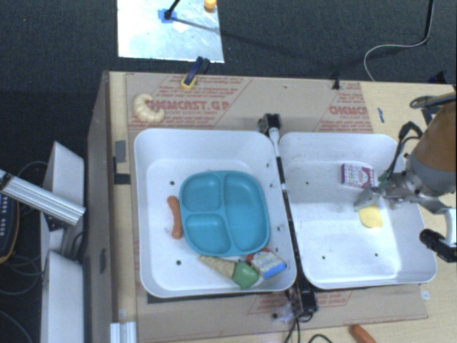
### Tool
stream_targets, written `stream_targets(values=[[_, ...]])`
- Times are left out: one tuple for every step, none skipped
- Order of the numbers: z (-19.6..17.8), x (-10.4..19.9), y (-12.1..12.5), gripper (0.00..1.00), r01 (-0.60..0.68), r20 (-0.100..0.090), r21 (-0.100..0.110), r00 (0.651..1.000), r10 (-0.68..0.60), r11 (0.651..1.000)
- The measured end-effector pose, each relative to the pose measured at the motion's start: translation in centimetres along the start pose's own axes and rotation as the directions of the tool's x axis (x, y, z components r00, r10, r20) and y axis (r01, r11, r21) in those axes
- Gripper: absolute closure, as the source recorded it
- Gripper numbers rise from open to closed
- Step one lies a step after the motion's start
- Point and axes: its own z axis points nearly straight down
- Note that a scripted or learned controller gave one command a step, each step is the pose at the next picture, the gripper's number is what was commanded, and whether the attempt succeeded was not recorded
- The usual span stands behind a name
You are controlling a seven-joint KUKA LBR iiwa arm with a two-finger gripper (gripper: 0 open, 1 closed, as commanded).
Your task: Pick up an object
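In the right bin (pixel 335 263), a small yellow lump (pixel 371 218) lies near the right wall. A purple-and-white box (pixel 355 174) lies just above and left of it. My gripper (pixel 368 196) reaches in from the right and hangs between the two, directly over the yellow lump's upper edge. Nothing can be seen held in it. In the left bin (pixel 153 191) are a blue divided plate (pixel 223 213), an orange sausage (pixel 176 216), a pale wedge (pixel 218 265), a green piece (pixel 245 275) and a blue-and-white packet (pixel 270 264).
A black rail (pixel 282 184) divides the two bins. On the cardboard behind the left bin lie a beige curled piece (pixel 146 107) and a blue-yellow tool (pixel 193 72). An orange item (pixel 363 332) lies at the bench's front edge.
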Motion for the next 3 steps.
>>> stream_targets(values=[[2.7, 0.0, -0.5, 0.0, -0.001, -0.001, 0.003, 1.0, 0.001, 1.0], [1.6, 0.0, -0.4, 1.0, 0.0, 0.0, 0.0, 1.0, 0.0, 1.0], [-4.4, 0.1, -0.8, 1.0, 0.001, 0.001, 0.0, 1.0, -0.001, 1.0]])
